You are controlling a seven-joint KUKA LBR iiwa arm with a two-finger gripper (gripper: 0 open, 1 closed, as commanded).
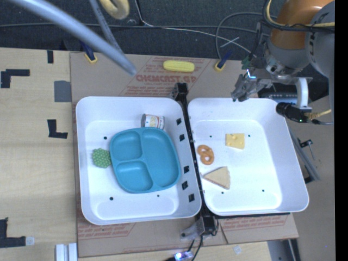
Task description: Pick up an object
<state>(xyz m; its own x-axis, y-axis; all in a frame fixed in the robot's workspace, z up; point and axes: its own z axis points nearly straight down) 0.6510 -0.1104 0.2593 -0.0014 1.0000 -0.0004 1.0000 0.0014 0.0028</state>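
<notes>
White right bin [283, 162] as my landmark | gripper [243, 91] hangs over its far rim, grip state I can't tell (too small) | cheese slice [235, 141], pretzel [205, 154], bread wedge [218, 177] lie inside it

Arm [304, 20]: grey, orange band above wrist, enters from upper right, angled down-left. Gripper [242, 91]: hangs over the far rim of the right bin [283, 140], near its back left corner, tips pointing down toward the rim.
</notes>
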